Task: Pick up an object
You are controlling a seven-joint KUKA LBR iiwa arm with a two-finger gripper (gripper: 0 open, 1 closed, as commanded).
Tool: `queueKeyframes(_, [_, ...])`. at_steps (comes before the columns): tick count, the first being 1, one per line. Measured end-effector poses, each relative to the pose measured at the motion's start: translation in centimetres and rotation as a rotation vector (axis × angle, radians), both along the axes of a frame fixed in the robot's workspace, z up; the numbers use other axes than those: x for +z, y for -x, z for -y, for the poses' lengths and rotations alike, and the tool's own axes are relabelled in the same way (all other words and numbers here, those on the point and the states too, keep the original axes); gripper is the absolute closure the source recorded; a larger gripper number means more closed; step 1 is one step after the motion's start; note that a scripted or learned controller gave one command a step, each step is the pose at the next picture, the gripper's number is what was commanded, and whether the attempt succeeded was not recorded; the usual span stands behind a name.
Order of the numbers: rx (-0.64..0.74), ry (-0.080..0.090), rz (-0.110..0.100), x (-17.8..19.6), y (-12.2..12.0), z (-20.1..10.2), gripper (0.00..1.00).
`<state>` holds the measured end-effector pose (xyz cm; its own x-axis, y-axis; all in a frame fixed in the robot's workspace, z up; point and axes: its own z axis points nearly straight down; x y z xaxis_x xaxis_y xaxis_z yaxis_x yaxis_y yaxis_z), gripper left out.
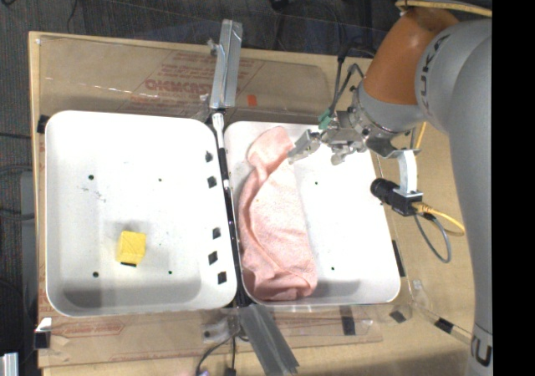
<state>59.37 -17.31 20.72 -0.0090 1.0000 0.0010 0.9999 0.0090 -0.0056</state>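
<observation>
A pink cloth point(274, 220) lies crumpled along the left side of the right bin point(359, 241), running from its far edge to its near edge. A small yellow block point(131, 247) rests in the left bin point(125, 165), toward the near left corner. My gripper point(321, 151) hangs over the far part of the right bin, just right of the cloth's top corner. It is open, with one fingertip point(298, 151) at the cloth's edge and nothing between the fingers.
A metal bar point(224, 65) stands at the far end of the divider between the bins. A black cable plug point(393, 195) and a yellow wire point(439, 220) hang off the arm over the right bin's right rim.
</observation>
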Motion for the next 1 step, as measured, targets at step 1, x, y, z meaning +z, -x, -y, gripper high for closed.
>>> queueKeyframes(1, [0.357, -0.001, 0.005, -11.51, 0.2, -1.32, 0.0])
